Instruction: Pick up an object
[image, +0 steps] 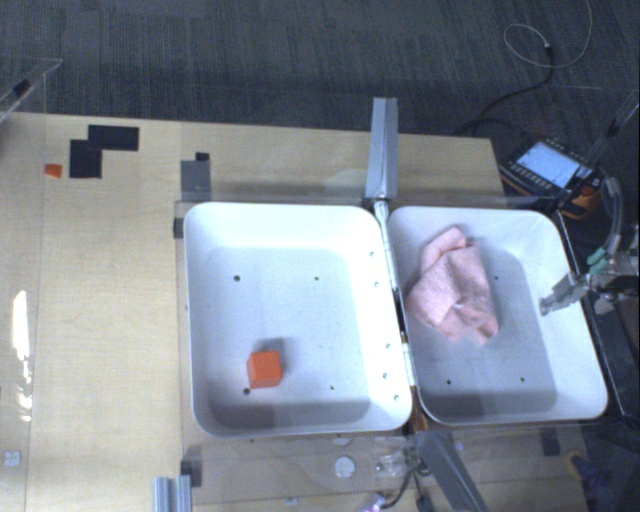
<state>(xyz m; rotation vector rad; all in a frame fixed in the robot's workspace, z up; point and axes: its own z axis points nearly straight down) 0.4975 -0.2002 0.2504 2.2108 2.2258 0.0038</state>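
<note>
An orange block (265, 369) lay in the left bin (205, 300), a pink cloth (455, 285) in the right bin (575, 390); the tool's (556, 298) state was unclear.

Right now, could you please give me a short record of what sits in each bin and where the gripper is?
left bin: one orange block, near the front, left of the middle
right bin: one crumpled pink cloth, towards the back left
gripper: at the right bin's right edge, apart from the cloth
held: nothing seen in the gripper
bench: light wood, dark pieces at the back left
</note>
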